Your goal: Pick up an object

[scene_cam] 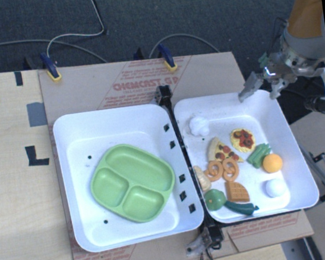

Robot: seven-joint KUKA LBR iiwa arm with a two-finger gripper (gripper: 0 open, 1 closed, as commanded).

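right bin (281,117) holds toy food (231,171) below the wide, empty pincer (260,90).

white bins (72,169), a light green tray (133,183) and small toys of many colours.
the divided tray is plain pale green; the right bin holds a yellow pizza slice with red dots (242,140), an orange ball (272,163), brown pretzels (223,169), a tan waffle (237,191), a dark green vegetable (240,208) and a white egg (273,187). the cardboard (144,84) is brown with red print, its clamps (51,68) blue and yellow, the tabletop (4,154) pale wood with dark grey marks.
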